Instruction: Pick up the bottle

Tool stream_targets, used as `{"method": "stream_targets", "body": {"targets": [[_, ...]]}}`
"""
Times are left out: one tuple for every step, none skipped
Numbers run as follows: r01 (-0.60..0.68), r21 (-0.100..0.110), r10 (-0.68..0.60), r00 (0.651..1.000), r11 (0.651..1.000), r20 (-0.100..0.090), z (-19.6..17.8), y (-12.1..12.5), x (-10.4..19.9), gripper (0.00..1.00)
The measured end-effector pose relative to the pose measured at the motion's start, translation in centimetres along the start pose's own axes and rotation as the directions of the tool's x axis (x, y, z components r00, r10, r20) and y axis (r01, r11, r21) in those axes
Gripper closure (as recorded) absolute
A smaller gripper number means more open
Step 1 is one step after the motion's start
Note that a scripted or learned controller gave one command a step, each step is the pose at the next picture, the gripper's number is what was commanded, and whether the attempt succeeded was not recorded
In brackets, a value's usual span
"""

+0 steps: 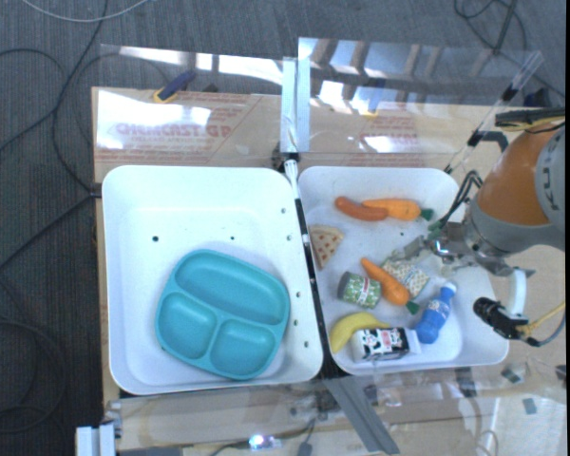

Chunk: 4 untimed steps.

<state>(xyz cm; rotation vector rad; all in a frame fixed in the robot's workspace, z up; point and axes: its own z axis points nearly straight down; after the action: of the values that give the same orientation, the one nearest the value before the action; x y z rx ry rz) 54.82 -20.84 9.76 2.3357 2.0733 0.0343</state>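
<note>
The blue bottle [436, 314] lies tilted near the right bin's [475, 354] near right corner, just right of a small milk carton [379, 343] and a banana [350, 328]. The hand [427, 246] reaches in from the right, above the bottle, near a carrot [385, 282]; whether it is apart or together cannot be told. A teal divided plate [223, 313] sits in the left bin [133, 207].

A teal plastic divided plate [223, 313] lies in the left white bin [133, 198]. The right white bin [380, 177] holds two orange carrots [380, 208], a yellow banana [350, 330], a green can [360, 290] and a pizza slice [325, 245].
</note>
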Motion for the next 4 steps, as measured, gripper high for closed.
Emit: {"method": "stream_targets", "body": {"targets": [[0.004, -0.003, -0.004, 1.0, 1.0, 0.008, 0.0, -5.5, 0.2, 0.0], [-0.002, 0.004, 0.002, 1.0, 1.0, -0.004, 0.0, -5.3, -0.6, 0.0], [0.554, 0.004, -0.554, 0.833, 0.833, 0.008, 0.1, -5.5, -0.2, 0.0], [0.417, 0.008, -0.417, 0.909, 0.909, -0.008, 0.1, -5.4, -1.5, 0.0]]}}
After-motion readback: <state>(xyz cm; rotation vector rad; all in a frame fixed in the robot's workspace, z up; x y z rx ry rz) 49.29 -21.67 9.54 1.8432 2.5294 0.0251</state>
